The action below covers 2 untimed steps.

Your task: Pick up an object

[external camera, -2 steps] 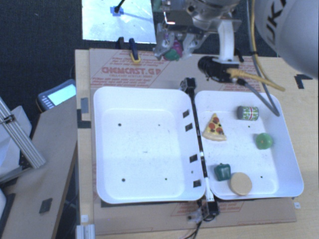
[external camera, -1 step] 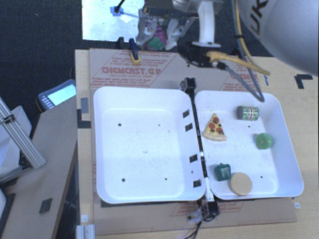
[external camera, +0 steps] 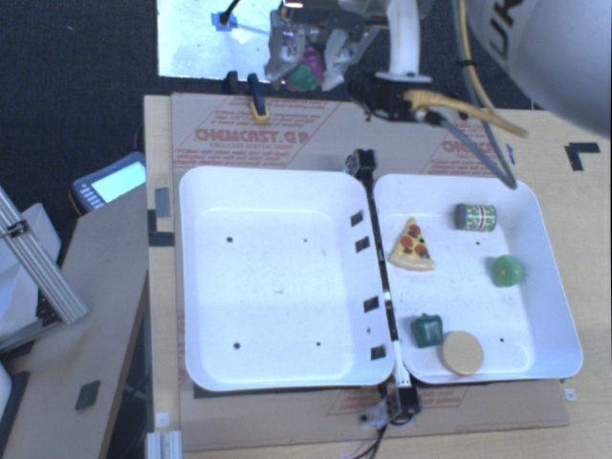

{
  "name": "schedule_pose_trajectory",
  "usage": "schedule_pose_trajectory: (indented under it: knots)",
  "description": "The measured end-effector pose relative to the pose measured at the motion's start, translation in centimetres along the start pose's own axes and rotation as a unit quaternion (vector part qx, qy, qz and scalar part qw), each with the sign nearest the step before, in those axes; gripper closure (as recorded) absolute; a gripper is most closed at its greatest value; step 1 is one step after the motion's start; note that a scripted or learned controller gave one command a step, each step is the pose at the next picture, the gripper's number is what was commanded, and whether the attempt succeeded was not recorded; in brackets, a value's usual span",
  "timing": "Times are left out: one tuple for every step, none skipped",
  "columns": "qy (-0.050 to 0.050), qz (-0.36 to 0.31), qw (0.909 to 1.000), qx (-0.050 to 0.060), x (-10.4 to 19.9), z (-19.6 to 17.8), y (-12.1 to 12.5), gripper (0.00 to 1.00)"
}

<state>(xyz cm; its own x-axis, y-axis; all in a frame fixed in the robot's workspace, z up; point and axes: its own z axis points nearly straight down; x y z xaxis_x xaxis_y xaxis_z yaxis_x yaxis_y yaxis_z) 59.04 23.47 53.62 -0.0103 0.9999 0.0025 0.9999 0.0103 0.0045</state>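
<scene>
Object (external camera: 308, 71) between the gripper (external camera: 306, 65) fingers is small, green with a pink patch, clamped and held high beyond the far edge of both bins; arm reaches in from top right, wrist pointing down. Pizza slice toy (external camera: 413, 246) lies in right bin (external camera: 550, 285)

bins: two white (external camera: 277, 185), side by side; clamp: yellow (external camera: 258, 111), beyond them
</scene>
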Motion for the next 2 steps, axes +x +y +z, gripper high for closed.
schedule_pose_trajectory:
  knots:
    - [0.0,-0.001,1.0,0.001,0.0,0.1,0.0,0.0]
    - [0.0,-0.003,1.0,-0.001,0.0,-1.1,0.0,1.0]
